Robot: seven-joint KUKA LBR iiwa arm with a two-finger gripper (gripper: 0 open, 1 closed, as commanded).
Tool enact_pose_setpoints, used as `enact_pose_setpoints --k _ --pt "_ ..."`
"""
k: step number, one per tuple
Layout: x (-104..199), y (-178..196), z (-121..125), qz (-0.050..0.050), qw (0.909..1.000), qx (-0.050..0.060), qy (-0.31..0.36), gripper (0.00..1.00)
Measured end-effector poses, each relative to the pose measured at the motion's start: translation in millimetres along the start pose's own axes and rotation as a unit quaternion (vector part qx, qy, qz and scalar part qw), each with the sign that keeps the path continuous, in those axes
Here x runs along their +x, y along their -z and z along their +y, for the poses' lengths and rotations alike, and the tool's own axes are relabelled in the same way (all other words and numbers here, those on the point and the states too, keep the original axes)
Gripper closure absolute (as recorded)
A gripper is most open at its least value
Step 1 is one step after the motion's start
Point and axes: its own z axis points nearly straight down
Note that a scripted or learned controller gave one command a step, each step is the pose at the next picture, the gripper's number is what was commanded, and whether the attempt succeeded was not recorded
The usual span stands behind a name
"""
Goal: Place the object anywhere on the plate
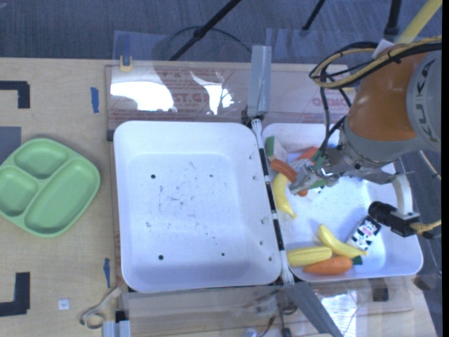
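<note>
Pincer [309,179] is low inside the right bin [403,213]. The wrist partly covers its metal tip, so I cannot tell if it is wide, narrow or holding something. Behind it the arm [382,107] has a smooth orange band and a grey casing with dark letters that are cut by the picture edge, and I can read only "KU". The object of the task could be any of the toy foods near the pincer, all in this same bin. Just beside the pincer, toward the view's left, lies a yellow banana [283,196], curved and glossy like plastic. An orange carrot [283,167], long and tapered, is close above it. Below the pincer, near the front wall, are a second banana [335,241], a stubby yellow piece [307,256] and a second carrot [331,265], all close together. A small block with black and white patches like a cow [365,234] is just to their right. Left of the pincer, over the divider, is the left bin [189,188], which is shallow, white and a little scuffed. Behind it stands a clear sheet [189,86] with reddish printing too blurred to read. Well apart from the pincer, at the far left on the pale wooden bench [63,265], is the plate [70,188]. It is matt green, with rounded corners and three compartments.
</note>
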Motion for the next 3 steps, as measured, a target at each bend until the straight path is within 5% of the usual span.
enact_pose_setpoints --k 1,2,3 --pt "24.8 0.0 84.0 0.0 0.998 -0.001 -0.063 1.0" --pt "45.1 13.4 115.2 0.0 0.9768 -0.001 -0.214 1.0" --pt "149.7 -35.6 49.7 0.001 0.9744 0.002 -0.225 1.0"
